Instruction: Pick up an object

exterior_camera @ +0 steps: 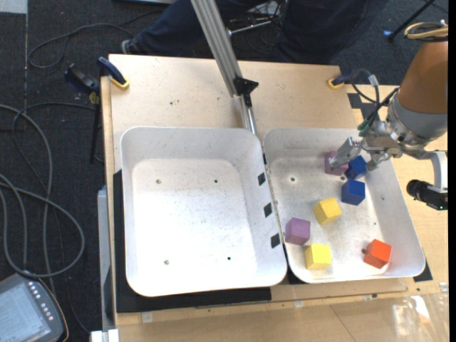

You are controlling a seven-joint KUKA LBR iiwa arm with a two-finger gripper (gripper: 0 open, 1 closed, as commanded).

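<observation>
The gripper (354, 157) sits low in the right bin (399, 212), its fingers hugging a blue block (357, 167) beside a purple block (332, 164), no writing readable

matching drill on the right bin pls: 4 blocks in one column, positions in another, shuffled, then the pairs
Things:
1. orange block
2. purple block
3. blue block lying apart from the arm
4. yellow block at the near rim

Places:
A. beside the divider between the two bins
B. near-right corner of the right bin
C. just in front of the purple block
D. just below the pincer, mid-bin

Pairs: 1-B, 2-A, 3-D, 4-C
</observation>
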